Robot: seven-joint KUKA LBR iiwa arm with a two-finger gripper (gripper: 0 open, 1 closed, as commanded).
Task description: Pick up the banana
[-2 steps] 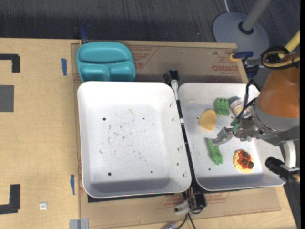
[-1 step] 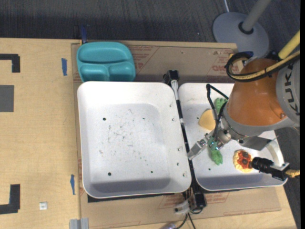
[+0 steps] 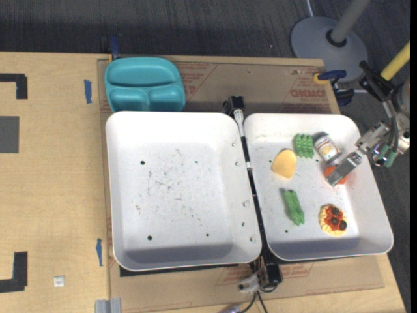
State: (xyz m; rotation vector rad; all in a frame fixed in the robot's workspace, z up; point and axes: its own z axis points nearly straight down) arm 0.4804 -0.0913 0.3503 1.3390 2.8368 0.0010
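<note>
End effector (image 3: 355,160) at right edge of frame, over right bin (image 3: 365,240); grip state can't be told. Banana (image 3: 284,163) lies mid-bin, left of it, untouched.

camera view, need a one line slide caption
Gripper low in the right bin near a small can; yellow banana piece lies untouched to its left.
</note>
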